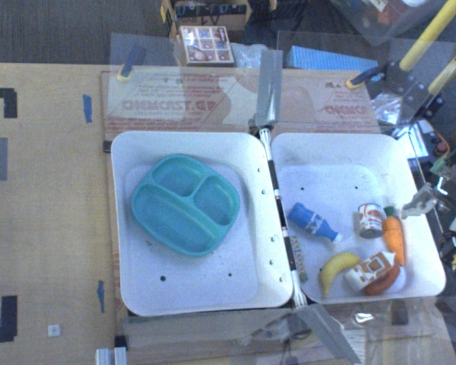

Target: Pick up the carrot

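Observation:
The carrot (394, 239) is orange with a small green top and lies lengthwise near the right wall of the right bin (327, 158). Its green end points to the back and its tip to the front. A small red and white can (370, 220) sits right beside it on the left. Its tip reaches a white and brown carton (369, 268) that has a reddish sausage (385, 280) against it.
A banana (336, 268) and a blue bottle (313, 222) lie in the right bin left of the carrot. A teal divided plate (185, 204) rests in the left bin (137, 280). A small grey part (421, 201) sticks over the right bin's rim just behind the carrot.

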